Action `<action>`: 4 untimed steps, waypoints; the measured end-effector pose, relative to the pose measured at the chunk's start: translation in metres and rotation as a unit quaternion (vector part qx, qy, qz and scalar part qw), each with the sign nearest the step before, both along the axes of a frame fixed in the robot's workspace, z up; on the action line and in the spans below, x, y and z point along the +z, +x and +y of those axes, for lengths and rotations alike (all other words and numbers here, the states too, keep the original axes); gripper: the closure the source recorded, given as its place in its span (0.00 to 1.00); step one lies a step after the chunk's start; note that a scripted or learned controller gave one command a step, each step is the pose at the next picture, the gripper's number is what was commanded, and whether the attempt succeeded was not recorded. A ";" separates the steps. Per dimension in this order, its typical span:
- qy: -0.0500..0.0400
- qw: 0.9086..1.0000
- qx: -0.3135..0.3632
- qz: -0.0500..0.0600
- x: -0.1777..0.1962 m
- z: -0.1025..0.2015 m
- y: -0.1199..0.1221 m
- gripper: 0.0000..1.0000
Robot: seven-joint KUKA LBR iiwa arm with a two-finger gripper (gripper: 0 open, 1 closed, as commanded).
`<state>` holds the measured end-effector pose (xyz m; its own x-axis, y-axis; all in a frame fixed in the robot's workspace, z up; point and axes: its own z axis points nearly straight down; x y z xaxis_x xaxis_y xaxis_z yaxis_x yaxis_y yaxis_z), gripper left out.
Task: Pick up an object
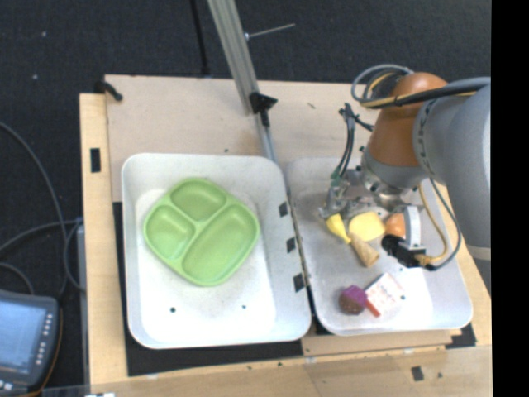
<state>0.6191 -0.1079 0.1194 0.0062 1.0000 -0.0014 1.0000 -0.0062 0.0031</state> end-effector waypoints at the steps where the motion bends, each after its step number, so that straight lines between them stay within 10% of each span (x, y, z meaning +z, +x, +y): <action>1: 0.000 1.000 0.002 -0.002 0.061 -0.006 -0.005 1.00; 3: -0.001 1.000 0.003 0.002 0.104 -0.010 -0.003 1.00; 4: 0.001 1.000 0.006 0.001 0.118 0.038 -0.028 1.00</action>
<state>0.5911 -0.0701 0.2370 -0.0052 1.0000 0.0006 1.0000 0.0052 0.0007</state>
